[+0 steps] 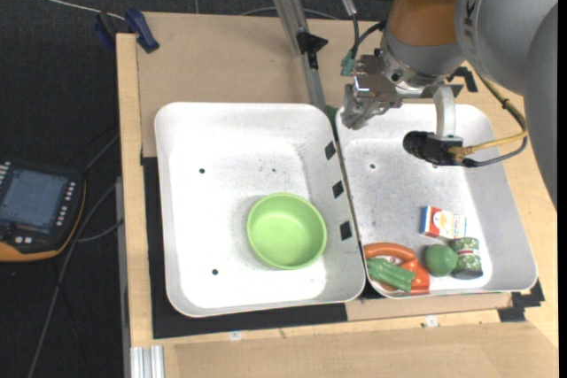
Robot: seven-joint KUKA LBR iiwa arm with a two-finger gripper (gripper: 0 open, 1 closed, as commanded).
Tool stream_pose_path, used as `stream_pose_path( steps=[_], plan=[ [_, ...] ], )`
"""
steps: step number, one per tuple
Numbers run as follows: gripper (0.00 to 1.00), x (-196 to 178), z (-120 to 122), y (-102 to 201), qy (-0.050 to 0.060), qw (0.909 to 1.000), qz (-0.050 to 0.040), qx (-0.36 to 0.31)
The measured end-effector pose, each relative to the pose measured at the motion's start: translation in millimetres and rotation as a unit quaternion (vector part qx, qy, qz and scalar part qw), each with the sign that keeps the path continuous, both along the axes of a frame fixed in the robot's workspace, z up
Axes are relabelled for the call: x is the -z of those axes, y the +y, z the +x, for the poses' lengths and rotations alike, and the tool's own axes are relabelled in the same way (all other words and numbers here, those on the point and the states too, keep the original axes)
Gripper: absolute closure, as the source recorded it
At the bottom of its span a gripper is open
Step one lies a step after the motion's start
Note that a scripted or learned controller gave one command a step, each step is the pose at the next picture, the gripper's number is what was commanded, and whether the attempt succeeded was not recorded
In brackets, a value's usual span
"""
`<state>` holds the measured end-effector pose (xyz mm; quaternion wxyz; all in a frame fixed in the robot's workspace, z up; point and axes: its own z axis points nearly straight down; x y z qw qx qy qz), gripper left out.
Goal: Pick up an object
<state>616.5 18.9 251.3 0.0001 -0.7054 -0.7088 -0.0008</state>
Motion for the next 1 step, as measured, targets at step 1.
stream_pose_path(
  steps=[1],
  plan=[
    [1.0, -3.5, 6.6, 45.8, 0.0, 1.0, -0.0001, 0.0]
  ],
)
